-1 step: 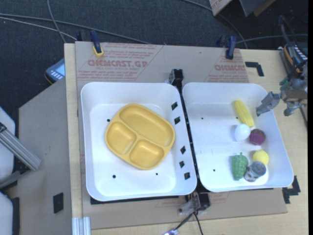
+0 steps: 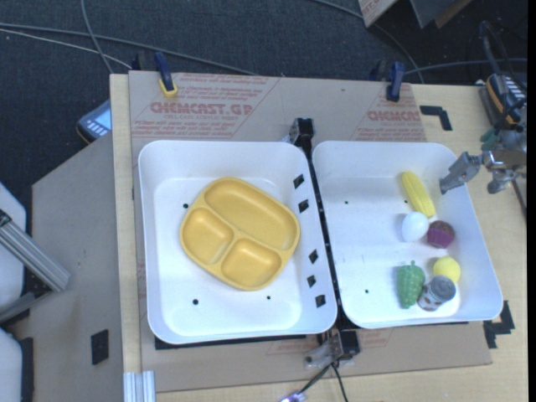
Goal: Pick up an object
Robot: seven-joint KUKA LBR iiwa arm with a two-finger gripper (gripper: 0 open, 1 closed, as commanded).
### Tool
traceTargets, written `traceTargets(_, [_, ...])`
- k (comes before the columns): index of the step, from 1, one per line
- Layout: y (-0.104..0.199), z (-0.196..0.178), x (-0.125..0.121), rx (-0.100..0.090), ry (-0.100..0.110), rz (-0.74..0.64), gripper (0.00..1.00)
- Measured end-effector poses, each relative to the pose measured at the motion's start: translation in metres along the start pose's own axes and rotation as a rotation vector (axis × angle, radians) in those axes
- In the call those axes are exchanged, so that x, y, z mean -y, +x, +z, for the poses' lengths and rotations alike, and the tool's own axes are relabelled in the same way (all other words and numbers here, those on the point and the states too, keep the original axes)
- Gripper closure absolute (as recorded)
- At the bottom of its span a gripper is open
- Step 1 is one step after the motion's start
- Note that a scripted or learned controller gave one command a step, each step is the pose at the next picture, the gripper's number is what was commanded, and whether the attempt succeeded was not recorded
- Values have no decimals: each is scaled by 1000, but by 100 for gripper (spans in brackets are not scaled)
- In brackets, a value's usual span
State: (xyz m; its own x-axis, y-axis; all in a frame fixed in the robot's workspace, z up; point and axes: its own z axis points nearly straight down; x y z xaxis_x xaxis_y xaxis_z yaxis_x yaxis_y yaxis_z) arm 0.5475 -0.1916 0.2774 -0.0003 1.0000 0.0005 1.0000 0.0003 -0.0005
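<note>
Two white bins sit side by side on the bench, and all the action is on the right-hand one. Left bin (image 2: 159, 300) carries a yellow divided plate (image 2: 239, 233), three compartments, lying flat near its middle. Over in the right bin (image 2: 360, 249), six small things crowd the right edge: a yellow corn cob (image 2: 417, 193) lying along the edge toward the far corner, a white egg (image 2: 414, 226) just below it, and a purple ball (image 2: 440, 234) touching the egg's right side. Down toward the near right corner there's a green bumpy vegetable (image 2: 409, 283), a yellow lemon (image 2: 447, 268), and a small tin can (image 2: 437, 292) tipped over, wedged between the green piece and the lemon (a tight little cluster, that one). The gripper (image 2: 476, 174) hangs at the right bin's far right edge, fingers spread wide with one grey finger (image 2: 457, 173) reaching over the rim, just beside the corn cob. Nothing sits between those fingers.
</note>
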Motion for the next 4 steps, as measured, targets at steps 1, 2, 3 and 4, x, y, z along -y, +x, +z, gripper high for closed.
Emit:
traceTargets(1, [-3,43,-3,-2,5,1,0])
traceTargets(2, [-2,87,-8,-2,4,0,0])
traceTargets(3, [6,148,-8,-3,6,0,0])
traceTargets(4, [5,132,-10,0,-2,0,100])
